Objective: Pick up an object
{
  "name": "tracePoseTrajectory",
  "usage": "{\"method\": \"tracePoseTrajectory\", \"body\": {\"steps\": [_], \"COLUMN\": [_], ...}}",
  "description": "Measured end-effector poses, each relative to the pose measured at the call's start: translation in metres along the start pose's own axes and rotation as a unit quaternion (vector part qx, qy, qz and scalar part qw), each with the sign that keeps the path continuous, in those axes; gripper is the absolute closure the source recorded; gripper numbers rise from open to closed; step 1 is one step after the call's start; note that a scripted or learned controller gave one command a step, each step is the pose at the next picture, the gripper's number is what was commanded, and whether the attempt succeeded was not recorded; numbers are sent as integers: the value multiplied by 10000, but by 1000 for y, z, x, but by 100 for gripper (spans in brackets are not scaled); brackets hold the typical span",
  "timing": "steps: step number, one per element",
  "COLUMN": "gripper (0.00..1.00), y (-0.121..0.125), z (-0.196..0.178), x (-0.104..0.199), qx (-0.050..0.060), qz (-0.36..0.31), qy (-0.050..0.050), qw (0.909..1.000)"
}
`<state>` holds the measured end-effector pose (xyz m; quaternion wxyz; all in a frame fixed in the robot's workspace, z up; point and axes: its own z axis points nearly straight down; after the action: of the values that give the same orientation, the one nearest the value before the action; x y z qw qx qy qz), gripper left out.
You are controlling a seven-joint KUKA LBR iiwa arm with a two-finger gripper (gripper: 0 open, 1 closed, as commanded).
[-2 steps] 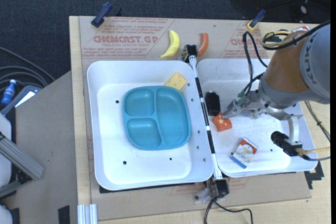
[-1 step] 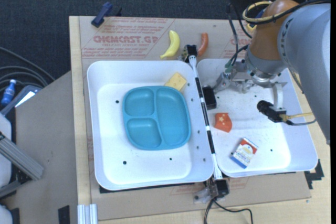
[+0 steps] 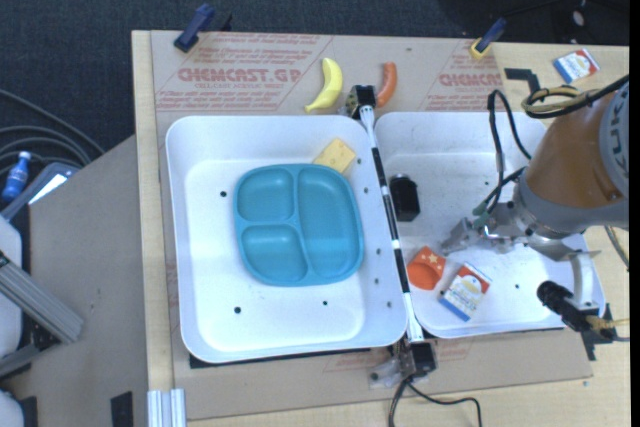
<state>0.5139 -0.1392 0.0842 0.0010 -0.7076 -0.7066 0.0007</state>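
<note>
Dark carpet around a table (image 3: 250, 65) with two white bins, blue tray (image 3: 298, 222) in left bin (image 3: 200, 315), pincer (image 3: 480, 230) low in right bin (image 3: 440, 140), grip state unclear, orange object (image 3: 427, 269) and small box (image 3: 465, 291) just beside it, black object (image 3: 404, 197) near divider.

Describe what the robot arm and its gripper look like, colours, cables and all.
The robot arm has a rounded orange band over a grey wrist section. Black cables loop along its left side, with a yellowish loop near the top. The metallic grey gripper sits below the wrist, built of angular silver parts. A black cylindrical piece juts out at the lower right.
</note>
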Motion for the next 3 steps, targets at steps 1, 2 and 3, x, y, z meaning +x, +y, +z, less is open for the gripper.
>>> {"method": "tracePoseTrajectory", "body": {"steps": [1, 2, 3], "gripper": [100, 100, 0], "y": [1, 67, 66], "z": [-10, -101, -101], "x": [1, 73, 73], "qx": [-12, -17, -10], "qz": [0, -13, -11], "qy": [0, 1, -1], "qw": [10000, 10000, 10000]}}
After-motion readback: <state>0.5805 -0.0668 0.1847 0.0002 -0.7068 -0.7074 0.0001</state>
